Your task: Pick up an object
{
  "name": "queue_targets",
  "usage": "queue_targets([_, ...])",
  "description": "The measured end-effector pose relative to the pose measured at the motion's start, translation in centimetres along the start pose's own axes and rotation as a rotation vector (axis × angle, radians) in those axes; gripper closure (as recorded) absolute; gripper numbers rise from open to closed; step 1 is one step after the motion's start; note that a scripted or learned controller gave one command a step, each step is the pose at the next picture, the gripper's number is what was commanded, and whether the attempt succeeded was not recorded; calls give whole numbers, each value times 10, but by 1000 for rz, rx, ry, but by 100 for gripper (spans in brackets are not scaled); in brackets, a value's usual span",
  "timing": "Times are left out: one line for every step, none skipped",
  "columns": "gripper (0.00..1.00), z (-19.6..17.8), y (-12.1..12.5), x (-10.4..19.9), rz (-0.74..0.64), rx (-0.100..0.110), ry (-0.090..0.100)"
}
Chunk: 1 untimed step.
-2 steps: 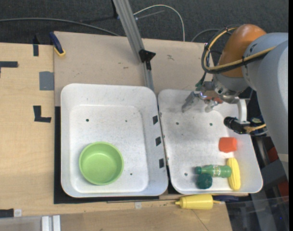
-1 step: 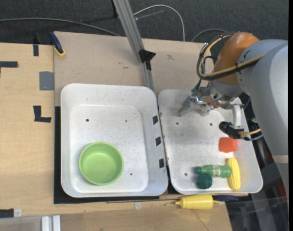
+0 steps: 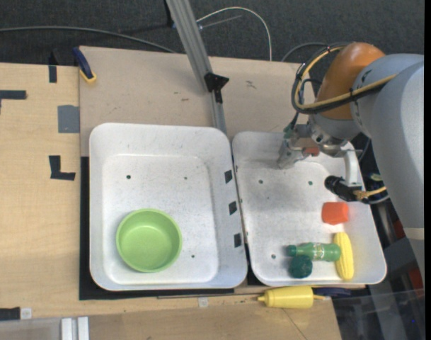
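Currently the gripper (image 3: 289, 152) sits over the far end of the right bin (image 3: 272, 190), close to its back rim, with the grey arm and its orange band reaching in from the right. How the tool is set cannot be told from this view, and no object is visible in its grasp. The candidate objects lie at the near end of the same bin, well apart from the gripper: an orange block (image 3: 334, 213), a yellow banana-shaped piece (image 3: 344, 254), a green bottle (image 3: 313, 251) touching it, and a dark green piece (image 3: 299, 266) just beside the bottle. A green bowl (image 3: 148, 239) rests in the left bin (image 3: 158, 154). A yellow bottle (image 3: 289, 297) lies outside on the bench. By this evidence, nothing has been lifted; selection, descent, closure and lift all remain.
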State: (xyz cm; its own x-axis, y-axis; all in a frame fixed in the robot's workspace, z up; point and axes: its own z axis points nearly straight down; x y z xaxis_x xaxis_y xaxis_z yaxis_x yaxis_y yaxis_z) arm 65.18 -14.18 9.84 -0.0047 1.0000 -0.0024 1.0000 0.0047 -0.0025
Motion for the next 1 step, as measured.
queue_targets([100,-42,1,2,3,-5,2])
